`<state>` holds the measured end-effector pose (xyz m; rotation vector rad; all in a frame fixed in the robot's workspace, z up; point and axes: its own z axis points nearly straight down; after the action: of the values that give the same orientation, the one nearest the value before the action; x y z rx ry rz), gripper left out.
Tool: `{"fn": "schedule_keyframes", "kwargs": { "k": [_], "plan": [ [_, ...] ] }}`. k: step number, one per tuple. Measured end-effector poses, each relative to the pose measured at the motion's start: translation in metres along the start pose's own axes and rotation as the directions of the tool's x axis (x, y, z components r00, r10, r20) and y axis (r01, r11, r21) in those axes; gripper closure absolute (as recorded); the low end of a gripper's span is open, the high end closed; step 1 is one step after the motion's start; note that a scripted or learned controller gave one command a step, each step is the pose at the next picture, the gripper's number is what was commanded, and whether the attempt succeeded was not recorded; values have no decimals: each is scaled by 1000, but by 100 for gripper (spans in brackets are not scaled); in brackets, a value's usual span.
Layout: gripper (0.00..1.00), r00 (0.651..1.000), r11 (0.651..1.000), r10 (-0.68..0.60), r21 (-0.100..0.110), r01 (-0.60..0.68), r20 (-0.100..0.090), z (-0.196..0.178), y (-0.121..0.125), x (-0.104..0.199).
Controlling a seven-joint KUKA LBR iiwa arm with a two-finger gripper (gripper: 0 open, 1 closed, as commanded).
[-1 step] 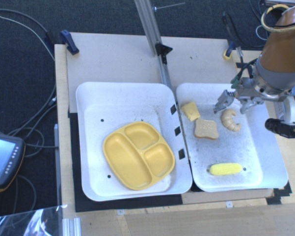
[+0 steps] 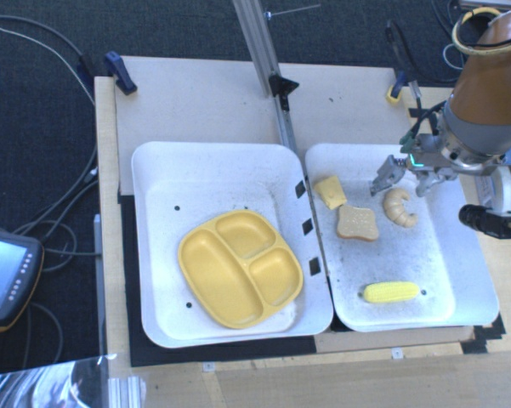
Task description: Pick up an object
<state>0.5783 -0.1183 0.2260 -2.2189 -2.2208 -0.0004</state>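
So the arm's end effector [image 2: 405, 175] is hanging right over the croissant [image 2: 400, 206] in the right bin [image 2: 468, 296], and its two fingers [image 2: 386, 177] are spread apart, one to the left of the croissant's top end and one to the right. Nothing is between them. From this slanted angle I honestly can't say how high it sits above the croissant, it might be almost touching or a fair bit up.

Using the croissant as the reference point: a slice of bread [image 2: 357, 223] lies just left of it, a chunk of cheese [image 2: 329, 191] is further left and a bit back, and a corn cob [image 2: 391, 292] is well in front of it near the bin's front wall. The yellow divided plate [image 2: 240, 267] is way off left in the other bin [image 2: 153, 185].

Progress-wise, I'd call it lined up but not grabbed. Still to do: drop down, close on something, lift it clear.
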Motion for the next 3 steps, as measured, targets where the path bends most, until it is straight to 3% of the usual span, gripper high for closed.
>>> {"fn": "schedule_keyframes", "kwargs": {
  "k": [2,3],
  "plan": [
    [0,1000,1000,0,6,0,0,90,9,5],
    [0,1000,1000,2,-1,-2,0,134,9,5]
  ]
}}
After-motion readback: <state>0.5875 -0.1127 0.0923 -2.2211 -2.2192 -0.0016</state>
